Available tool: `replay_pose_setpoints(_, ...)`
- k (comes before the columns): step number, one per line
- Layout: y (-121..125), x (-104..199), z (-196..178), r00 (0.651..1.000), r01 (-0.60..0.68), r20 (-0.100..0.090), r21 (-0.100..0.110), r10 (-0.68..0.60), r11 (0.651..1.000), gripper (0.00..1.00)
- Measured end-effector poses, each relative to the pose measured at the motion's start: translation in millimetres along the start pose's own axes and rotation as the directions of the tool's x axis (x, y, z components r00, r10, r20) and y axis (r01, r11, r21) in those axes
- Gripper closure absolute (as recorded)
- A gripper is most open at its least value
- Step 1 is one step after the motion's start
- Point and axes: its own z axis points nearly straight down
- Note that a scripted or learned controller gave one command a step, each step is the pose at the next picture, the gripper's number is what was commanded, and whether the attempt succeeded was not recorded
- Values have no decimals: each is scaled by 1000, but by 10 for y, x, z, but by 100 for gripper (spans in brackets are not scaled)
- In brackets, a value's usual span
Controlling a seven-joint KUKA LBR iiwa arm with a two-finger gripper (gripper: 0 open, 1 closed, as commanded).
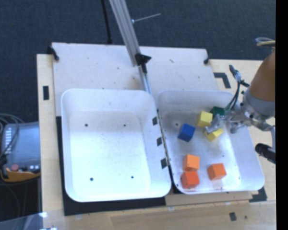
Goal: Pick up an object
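Note:
The right bin (pixel 245 174) holds several small blocks. A blue block (pixel 186 132) lies left of centre. A yellow block (pixel 205 118) sits at the back, with a green block (pixel 218 111) just behind it. A second yellow block (pixel 214 135) lies tilted directly under my gripper (pixel 215 127), which reaches in from the right and hangs low between the two yellow blocks. Three orange blocks sit near the front: one (pixel 191 162), one below it (pixel 190 178) and one to the right (pixel 216 171). The gripper's body hides part of the lower yellow block.
The left bin (pixel 72 128) stands beside the right one, their walls touching in the middle. A slanted metal pole (pixel 126 25) rises from the back of the bench. Cables and a grey box (pixel 21 147) lie off the bench's left side.

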Motion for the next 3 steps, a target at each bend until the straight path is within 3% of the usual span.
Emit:
replay_pose_setpoints(1, -71, 48, 467, 1000, -4, 0, -1, 4, 1000, 0)
replay_pose_setpoints(2, -57, 35, 645, 1000, -6, 2, -7, 6, 1000, 0)
replay_pose_setpoints(3, -49, 20, 531, 1000, -12, 4, -11, 12, 1000, 100)
